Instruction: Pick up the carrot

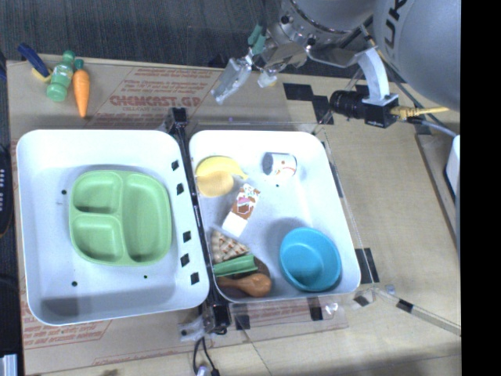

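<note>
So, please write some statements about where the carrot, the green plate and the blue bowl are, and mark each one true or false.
1. The carrot lies inside the right bin. False: it lies on the bench beyond the left bin, outside both bins.
2. The green plate sits in the left bin. True.
3. The blue bowl is in the left bin. False: it is in the right bin.
4. The pincer is above the bench behind the right bin, away from the carrot. True.
5. The pincer holds the carrot. False: the carrot lies on the bench, apart from it.
</note>
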Action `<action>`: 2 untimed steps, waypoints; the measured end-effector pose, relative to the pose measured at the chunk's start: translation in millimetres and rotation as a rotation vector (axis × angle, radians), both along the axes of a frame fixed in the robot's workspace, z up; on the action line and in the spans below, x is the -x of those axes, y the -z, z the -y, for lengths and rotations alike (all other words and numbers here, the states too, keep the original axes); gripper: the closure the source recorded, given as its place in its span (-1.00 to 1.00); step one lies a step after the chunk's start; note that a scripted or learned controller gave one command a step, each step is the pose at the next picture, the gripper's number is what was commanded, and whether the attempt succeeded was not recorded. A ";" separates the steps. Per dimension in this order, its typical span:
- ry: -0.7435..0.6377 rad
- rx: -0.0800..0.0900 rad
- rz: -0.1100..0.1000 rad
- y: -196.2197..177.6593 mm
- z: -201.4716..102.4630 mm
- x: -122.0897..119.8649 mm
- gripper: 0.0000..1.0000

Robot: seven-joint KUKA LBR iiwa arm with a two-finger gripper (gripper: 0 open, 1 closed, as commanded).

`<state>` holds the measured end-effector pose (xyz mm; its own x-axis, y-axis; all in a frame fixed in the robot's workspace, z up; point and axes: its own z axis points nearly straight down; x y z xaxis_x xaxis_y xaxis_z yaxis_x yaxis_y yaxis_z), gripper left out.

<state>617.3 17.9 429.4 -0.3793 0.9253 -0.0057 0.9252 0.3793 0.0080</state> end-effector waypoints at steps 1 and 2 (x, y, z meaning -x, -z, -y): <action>0.268 0.002 -0.019 34.4 -29.7 -18.5 -1.00; 0.546 0.001 -0.012 16.7 -66.8 -20.7 -1.00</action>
